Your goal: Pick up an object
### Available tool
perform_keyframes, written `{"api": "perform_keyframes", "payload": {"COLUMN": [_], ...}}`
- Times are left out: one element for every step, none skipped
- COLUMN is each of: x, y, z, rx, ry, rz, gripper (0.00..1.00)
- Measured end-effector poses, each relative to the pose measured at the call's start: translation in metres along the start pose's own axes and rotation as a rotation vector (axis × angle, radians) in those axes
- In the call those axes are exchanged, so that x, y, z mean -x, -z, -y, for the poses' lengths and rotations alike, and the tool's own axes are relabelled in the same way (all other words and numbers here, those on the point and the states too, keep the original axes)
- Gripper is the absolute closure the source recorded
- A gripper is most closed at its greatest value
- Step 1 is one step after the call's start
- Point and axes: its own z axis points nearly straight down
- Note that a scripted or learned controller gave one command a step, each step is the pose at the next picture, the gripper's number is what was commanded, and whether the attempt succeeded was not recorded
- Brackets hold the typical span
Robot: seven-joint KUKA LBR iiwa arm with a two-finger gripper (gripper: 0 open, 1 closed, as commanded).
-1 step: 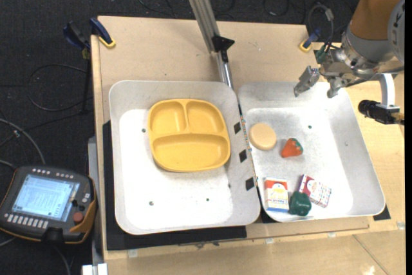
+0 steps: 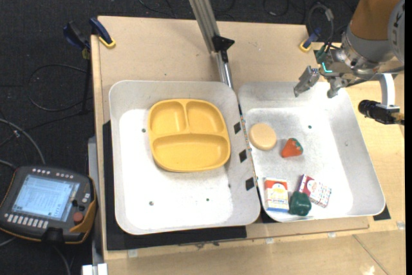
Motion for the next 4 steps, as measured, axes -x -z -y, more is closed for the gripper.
{"api": "perform_keyframes", "payload": {"x": [-0.002,-0.004,-0.003,-0.006], "y": [-0.064,-0.118,-0.103,-0.040], "z": [0.003,0.004,0.002,-0.005], "rx": [-0.006,-0.005,0.003,0.009], "ry": [-0.003,-0.002,-0.001,0.000], "rz": [-0.001,-0.001,0.000,0.001], "gripper": [0.00,0.00,1.00,1.00]}}
